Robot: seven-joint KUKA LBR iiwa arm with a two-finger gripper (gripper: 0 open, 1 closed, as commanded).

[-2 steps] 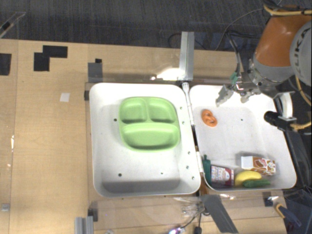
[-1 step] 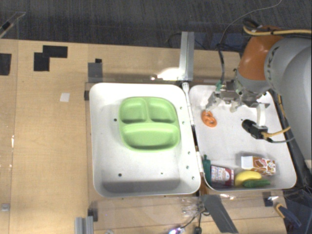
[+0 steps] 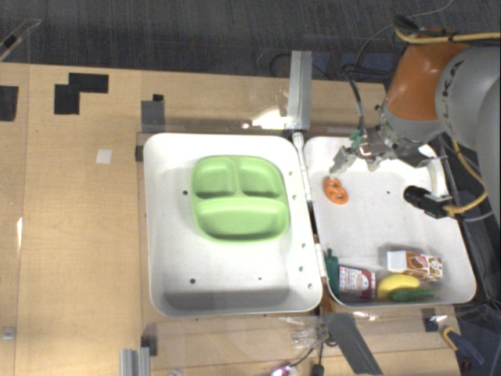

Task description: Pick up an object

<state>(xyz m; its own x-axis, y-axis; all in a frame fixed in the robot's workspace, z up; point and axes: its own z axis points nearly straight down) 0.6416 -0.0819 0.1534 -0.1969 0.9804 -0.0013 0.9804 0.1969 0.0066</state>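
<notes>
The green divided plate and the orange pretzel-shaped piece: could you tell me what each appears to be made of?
The green plate looks like moulded plastic, matte: uniform colour, soft rounded compartment edges. The orange pretzel is probably plastic or rubber toy food, judging by its saturated flat colour; too small to be sure.

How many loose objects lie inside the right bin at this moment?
5, maybe more hidden. An orange pretzel-shaped toy lies near the left wall. Along the front: a dark red packet, a yellow banana, a green piece and a small carton.
</notes>
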